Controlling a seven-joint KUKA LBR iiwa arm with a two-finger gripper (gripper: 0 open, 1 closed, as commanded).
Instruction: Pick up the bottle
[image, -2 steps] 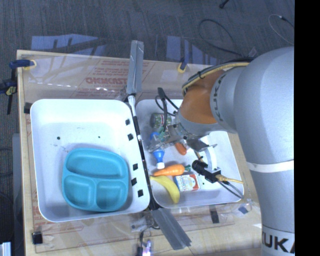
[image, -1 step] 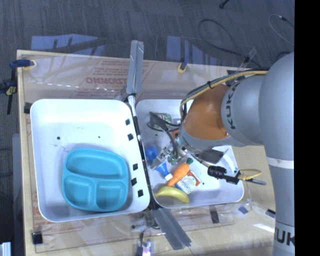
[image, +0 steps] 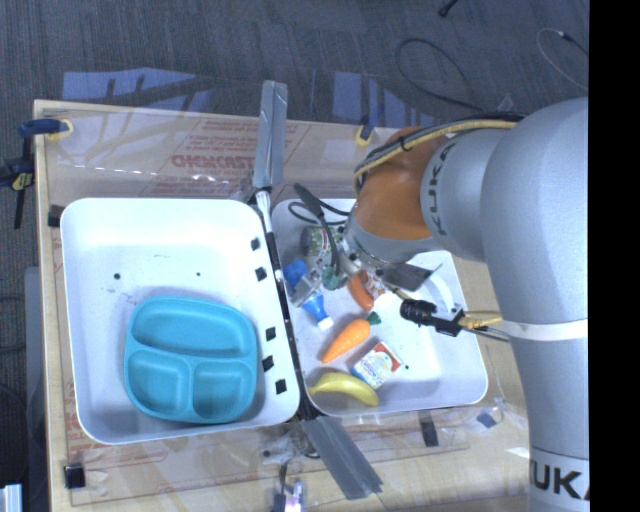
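Note:
The bottle (image: 318, 307), small and pale with a blue end, lies in the right bin (image: 462, 372) close to the divider between the bins. A blue piece (image: 296, 274) sits just above it; whether it belongs to the bottle I cannot tell. My gripper (image: 330, 262) is down inside the right bin, just above and right of the bottle, below the orange wrist band (image: 392, 205). The arm's bulk hides the bin's upper right part.
An orange carrot (image: 345, 338), a second orange item (image: 360, 290), a small red-and-white carton (image: 376, 365) and a yellow banana (image: 345, 388) lie in the right bin. The left bin (image: 100, 240) holds a blue divided plate (image: 190, 360).

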